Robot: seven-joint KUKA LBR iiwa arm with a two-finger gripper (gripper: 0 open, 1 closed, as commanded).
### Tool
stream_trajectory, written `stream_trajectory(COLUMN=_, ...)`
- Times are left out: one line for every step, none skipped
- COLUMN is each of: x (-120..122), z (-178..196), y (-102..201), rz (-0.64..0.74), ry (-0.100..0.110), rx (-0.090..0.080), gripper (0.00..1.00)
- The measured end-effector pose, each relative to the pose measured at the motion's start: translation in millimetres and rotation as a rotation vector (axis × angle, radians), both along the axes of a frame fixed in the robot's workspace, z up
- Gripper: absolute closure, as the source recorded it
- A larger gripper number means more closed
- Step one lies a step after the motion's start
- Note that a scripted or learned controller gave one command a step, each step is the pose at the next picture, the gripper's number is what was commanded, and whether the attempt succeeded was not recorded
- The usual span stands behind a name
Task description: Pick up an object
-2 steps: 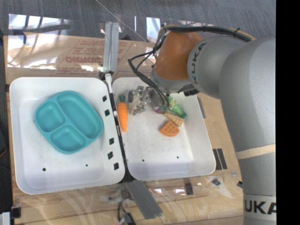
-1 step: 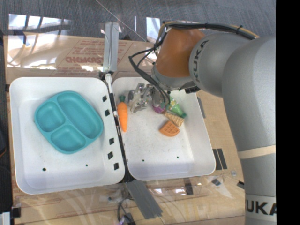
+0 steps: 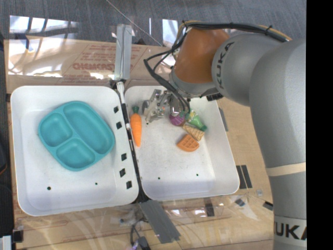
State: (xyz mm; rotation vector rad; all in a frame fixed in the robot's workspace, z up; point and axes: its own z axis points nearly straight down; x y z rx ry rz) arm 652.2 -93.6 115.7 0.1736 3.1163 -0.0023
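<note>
- over the right bin (image 3: 218, 181), near its far wall, the gripper (image 3: 156, 107) hangs low above the white floor; whether it is wide or narrow i cannot tell, and nothing shows in its grasp.
- closest thing is the carrot (image 3: 136, 129), lying lengthwise along the left wall of that bin, just beside the gripper and a little nearer the camera, leafy end toward the far side.
- on the gripper's other side sit a purple piece (image 3: 177, 120), a green piece (image 3: 196, 122) and an orange wedge (image 3: 188, 144), bunched close together (some touching), near the wrist.
- risk, as i judge it: the carrot hugs the wall, so a descent there could strike the rim or divider and push the carrot away instead of closing round it.
- second risk: going for the cluster could catch two pieces at once, or nudge one aside and close on none.
- the left bin (image 3: 21, 139) bears a teal plate (image 3: 76, 134), well apart from the gripper.
</note>
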Motion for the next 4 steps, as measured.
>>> stream_trajectory(x=2, z=11, y=1, rz=0.003, ry=-0.011, rx=-0.001, gripper=1.0)
stream_trajectory(x=1, z=207, y=-4, rz=0.003, ry=0.003, rx=0.0, gripper=1.0)
stream_trajectory(x=-53, z=182, y=-67, rz=-0.033, ry=0.02, rx=0.0, gripper=1.0)
stream_trajectory(x=-144, z=192, y=-102, rz=-0.217, ry=0.018, rx=0.003, gripper=1.0)
